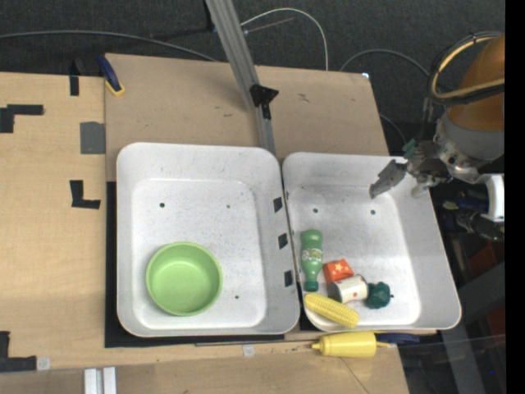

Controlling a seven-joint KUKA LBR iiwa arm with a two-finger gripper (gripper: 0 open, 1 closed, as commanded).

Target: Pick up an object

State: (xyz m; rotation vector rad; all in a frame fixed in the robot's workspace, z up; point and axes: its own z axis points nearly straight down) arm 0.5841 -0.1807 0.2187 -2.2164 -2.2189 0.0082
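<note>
The grey arm's end effector (392, 179) sits at the upper right of the frame, over the upper right edge of the right shallow white bin (426, 253); whether it is spread or pressed together cannot be determined, and it carries nothing visible. Low in that bin lie a green plastic bottle (311, 258), an orange block (337, 269), a white cylinder (351, 289), a dark green round object (378, 295) and a yellow corn cob (331, 309). The left white bin (197, 171) contains a light green bowl (184, 278). A yellow bottle (346, 345) rests on the desk (189, 97) at the lower edge.
</note>
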